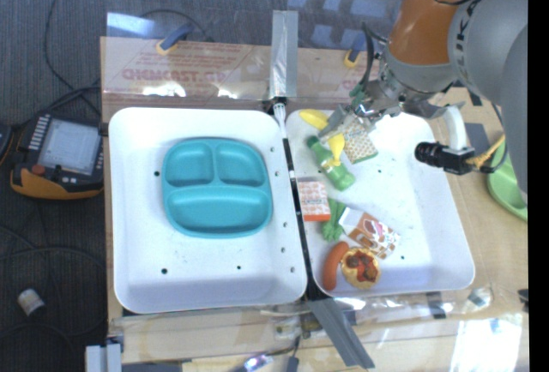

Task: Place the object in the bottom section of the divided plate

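Teal divided plate (216, 188) — three sections, left bin (137, 267), gripper (353, 120) over right bin's toys

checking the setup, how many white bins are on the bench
2. The left bin holds the teal divided plate. The right bin holds the pile of toy food, with the arm's tool over its far end.

Arm (446, 15) reaches in from right, orange band up, wrist angled down-left; tool (350, 123) low.
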Robot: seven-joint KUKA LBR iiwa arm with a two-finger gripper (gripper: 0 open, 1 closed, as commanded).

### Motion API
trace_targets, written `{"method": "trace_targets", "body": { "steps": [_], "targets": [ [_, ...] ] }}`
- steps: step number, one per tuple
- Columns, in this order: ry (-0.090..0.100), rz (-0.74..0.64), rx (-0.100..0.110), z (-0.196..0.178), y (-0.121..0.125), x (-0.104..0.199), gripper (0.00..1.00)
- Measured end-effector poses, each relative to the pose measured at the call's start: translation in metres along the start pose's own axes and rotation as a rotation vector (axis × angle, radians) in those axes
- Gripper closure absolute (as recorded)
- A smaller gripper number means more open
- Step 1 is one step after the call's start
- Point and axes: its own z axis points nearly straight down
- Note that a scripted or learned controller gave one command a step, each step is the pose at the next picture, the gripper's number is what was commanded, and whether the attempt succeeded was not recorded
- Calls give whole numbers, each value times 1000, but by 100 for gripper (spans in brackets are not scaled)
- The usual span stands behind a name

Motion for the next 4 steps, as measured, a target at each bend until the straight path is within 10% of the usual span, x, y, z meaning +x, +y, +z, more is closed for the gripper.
{"method": "trace_targets", "body": {
  "steps": [1, 2, 3, 4],
  "targets": [
    [1, -230, -1, 42, 1, 67, 100],
    [-2, -362, -1, 41, 16, 30, 100],
    [-1, -362, -2, 41, 17, 31, 0],
    [-1, -512, -2, 41, -57, 6, 0]
  ]
}}
